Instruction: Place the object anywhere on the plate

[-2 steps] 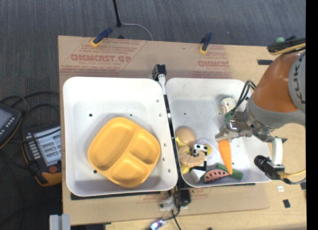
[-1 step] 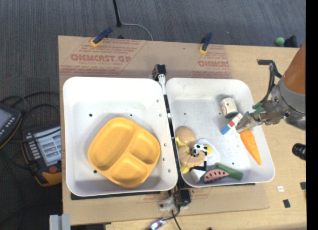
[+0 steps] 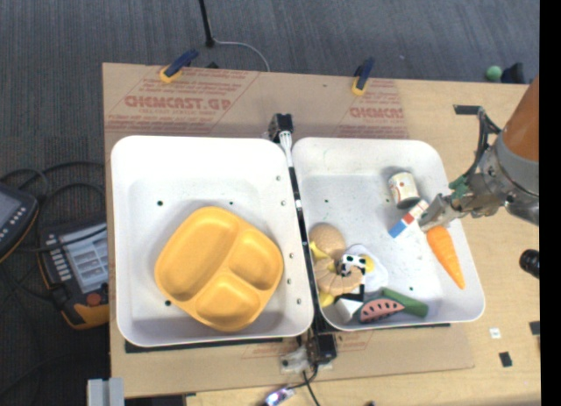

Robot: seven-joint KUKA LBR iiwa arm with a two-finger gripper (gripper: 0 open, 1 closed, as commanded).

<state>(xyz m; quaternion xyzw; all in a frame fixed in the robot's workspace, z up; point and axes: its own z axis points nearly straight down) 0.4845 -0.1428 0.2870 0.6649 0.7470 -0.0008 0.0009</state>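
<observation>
- Gripper [image 3: 436, 211] over the right bin [image 3: 351, 154], fingers closed on a small white, blue and red tube [image 3: 408, 222].
- Tube between the fingertips, above the bin floor; probably light, stiff, a little slick; best held across the middle.
- Yellow sectioned plate [image 3: 219, 266] far left of the gripper, in the left bin [image 3: 140, 167].
- One plate, one tube, one toy carrot [image 3: 446, 256] just beside the gripper, two bins.

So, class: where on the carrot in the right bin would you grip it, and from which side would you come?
Grip the carrot across its thick upper end, coming straight down from above. It lies flat along the bin's right wall, tapering toward the near corner, so the wide end probably gives the surest hold. Set the fingers across its width, though the wall leaves little room. The tool is just above that end.
</observation>
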